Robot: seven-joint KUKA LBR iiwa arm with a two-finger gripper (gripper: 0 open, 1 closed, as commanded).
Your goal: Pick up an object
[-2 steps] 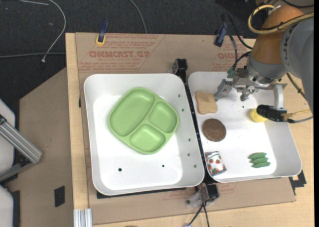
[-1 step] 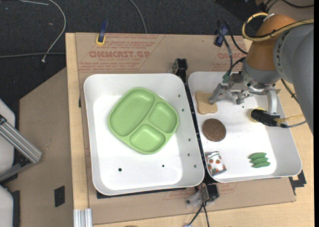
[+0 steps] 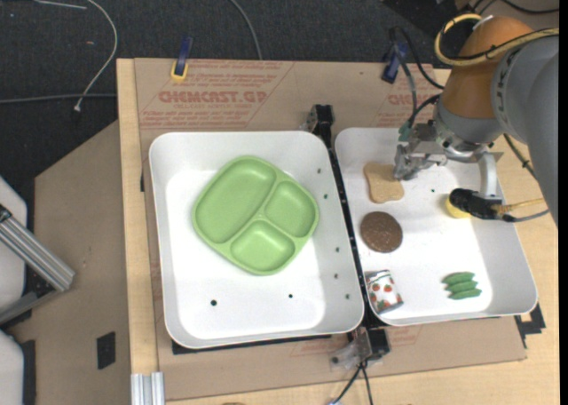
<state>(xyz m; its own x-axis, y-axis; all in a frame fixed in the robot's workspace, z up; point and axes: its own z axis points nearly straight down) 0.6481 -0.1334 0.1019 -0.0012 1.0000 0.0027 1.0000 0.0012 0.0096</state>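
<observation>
Over the right bin (image 3: 524, 279), toward its far left part, the gripper (image 3: 410, 162) hangs low just above the far edge of a tan toast slice (image 3: 382, 185); whether it is open or closed I cannot tell, and nothing can be seen held in it; the grey arm (image 3: 532, 83) with its orange band (image 3: 479, 57) reaches in from the right. The toast lies flat on the bin floor, near the left wall; just near of it lies a round brown cookie (image 3: 382, 231), apart from the toast; nearer still, at the bin's near-left corner, rests a small white can (image 3: 383, 290) with red marks, tilted against the rim. On the right side of the same bin lies a yellow banana (image 3: 461, 206) with a dark end, far right of the cookie; near of it, well apart, lies a green pea pod (image 3: 461, 285). Left of all this, the left bin (image 3: 177, 305) holds a green divided plate (image 3: 256, 214), turned at an angle, with three compartments; both bins sit side by side on a cardboard sheet (image 3: 133, 217) on the table; a blue clamp (image 3: 184, 57) grips the sheet's far edge.
</observation>
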